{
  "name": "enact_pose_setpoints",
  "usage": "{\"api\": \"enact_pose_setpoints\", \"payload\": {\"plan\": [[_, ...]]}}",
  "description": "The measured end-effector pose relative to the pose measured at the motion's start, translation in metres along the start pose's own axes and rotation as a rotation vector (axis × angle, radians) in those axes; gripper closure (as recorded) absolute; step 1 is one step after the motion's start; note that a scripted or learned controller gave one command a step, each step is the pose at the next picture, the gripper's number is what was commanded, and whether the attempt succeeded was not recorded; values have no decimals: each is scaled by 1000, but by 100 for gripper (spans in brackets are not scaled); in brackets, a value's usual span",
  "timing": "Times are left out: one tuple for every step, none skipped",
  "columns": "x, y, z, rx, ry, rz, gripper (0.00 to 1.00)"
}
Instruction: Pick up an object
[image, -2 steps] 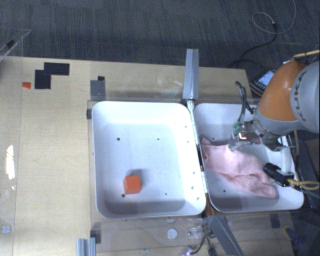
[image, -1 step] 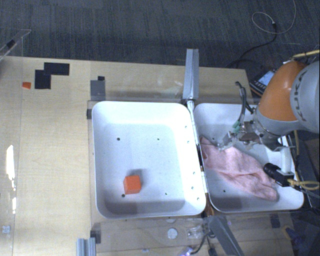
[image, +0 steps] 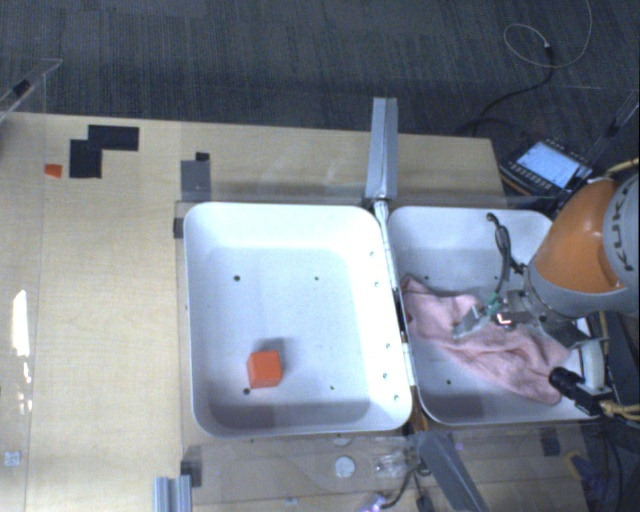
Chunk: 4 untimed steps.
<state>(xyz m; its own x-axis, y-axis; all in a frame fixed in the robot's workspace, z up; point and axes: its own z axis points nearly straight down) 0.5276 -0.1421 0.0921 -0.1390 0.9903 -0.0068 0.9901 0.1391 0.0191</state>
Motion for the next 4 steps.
{"api": "enact_pose_setpoints", "payload": {"plan": [[31, 11, -19, 13, 3, 297, 0], [47, 75, 2, 2, 2, 211, 0], [-19, 116, 2, 7, 1, 53, 0], [26, 72, 1, 0, 2, -196, 0]]}}
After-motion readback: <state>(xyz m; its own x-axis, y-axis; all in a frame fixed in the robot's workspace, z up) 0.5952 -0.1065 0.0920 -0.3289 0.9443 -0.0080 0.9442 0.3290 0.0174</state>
